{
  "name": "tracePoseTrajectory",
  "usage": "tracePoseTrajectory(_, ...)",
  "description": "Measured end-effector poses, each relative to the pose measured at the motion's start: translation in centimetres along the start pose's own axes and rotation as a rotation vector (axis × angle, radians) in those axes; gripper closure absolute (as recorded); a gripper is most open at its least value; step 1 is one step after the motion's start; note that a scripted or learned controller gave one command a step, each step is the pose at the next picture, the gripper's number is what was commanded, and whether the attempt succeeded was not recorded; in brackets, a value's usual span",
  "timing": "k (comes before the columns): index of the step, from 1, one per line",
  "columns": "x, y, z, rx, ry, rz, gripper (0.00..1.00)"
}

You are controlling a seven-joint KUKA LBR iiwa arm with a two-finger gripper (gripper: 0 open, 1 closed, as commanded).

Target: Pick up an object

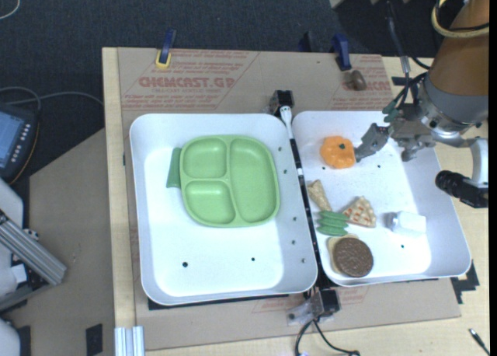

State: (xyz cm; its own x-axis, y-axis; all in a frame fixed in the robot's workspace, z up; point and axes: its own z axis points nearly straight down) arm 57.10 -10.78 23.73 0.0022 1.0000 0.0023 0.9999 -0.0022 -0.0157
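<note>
The small orange pumpkin-shaped toy with a green stem (pixel 338 152) sits toward the far side of the right shallow white plastic bin (pixel 443 257), close to the divider between the two bins. It looks the likeliest target, since the grey two-finger gripper (pixel 373 142) hangs just to its right, tilted toward it. The toy rests on the bin floor, apart from its neighbours, which leaves room for an approach from the right, where the arm reaches in.

The jaws point down and left at the pumpkin; the dark tip lies just beside the toy, perhaps touching its right edge, but nothing can be seen pinched between them. Whether they are spread or pressed together cannot be told from this angle, as they overlap into one dark shape.

Nearer in the same bin lie a tan wedge-shaped toy (pixel 318 194), a green bean-pod toy (pixel 333 223), a triangular pizza-slice toy (pixel 360 212), a round brown cookie-like disc (pixel 352 256) and a small white block (pixel 408 222) toward the right wall. These are clustered in the near half, well apart from the pumpkin.

The left white bin (pixel 155 183) holds a pale green divided plastic plate (pixel 230 179) lying flat. Both bins rest on a counter covered with brown cardboard (pixel 233 78).
</note>
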Motion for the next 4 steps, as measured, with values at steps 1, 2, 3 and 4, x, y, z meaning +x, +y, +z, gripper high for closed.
tracePoseTrajectory(1, 0.0, 0.2, -0.8, -0.014, -0.001, -0.002, 0.0)
tracePoseTrajectory(2, 0.7, -0.6, 4.7, -0.008, 0.0, -0.002, 0.0)
tracePoseTrajectory(3, -0.1, -0.3, 9.3, -0.011, -0.001, -0.001, 0.0)
tracePoseTrajectory(4, 0.4, -1.2, 14.9, -0.009, 0.0, -0.001, 0.0)
